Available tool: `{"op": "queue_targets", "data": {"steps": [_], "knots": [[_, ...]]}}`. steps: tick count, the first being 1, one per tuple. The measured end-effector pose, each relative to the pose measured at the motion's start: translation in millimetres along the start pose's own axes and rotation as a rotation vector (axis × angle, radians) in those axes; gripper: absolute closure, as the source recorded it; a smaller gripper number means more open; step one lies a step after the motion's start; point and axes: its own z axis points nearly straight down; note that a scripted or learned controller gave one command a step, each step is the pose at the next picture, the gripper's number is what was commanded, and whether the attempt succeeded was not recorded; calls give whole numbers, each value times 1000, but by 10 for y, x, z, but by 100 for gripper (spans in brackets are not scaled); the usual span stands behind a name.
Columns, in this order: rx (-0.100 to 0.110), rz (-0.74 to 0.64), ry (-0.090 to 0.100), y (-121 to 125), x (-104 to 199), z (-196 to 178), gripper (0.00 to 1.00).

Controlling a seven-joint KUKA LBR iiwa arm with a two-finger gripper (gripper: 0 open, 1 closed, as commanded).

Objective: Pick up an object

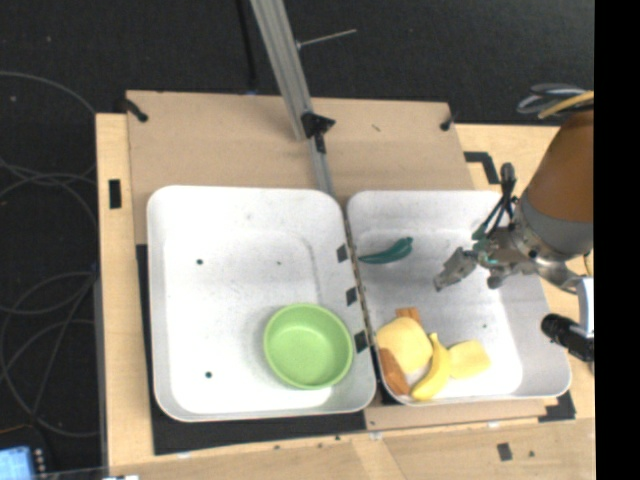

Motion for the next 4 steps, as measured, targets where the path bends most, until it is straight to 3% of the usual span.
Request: {"op": "queue_targets", "data": {"steps": [1, 4], "knots": [[-1, 2, 0, 0, -3, -1, 0], [2, 6, -3, 5, 94, 1134, 0]]}}
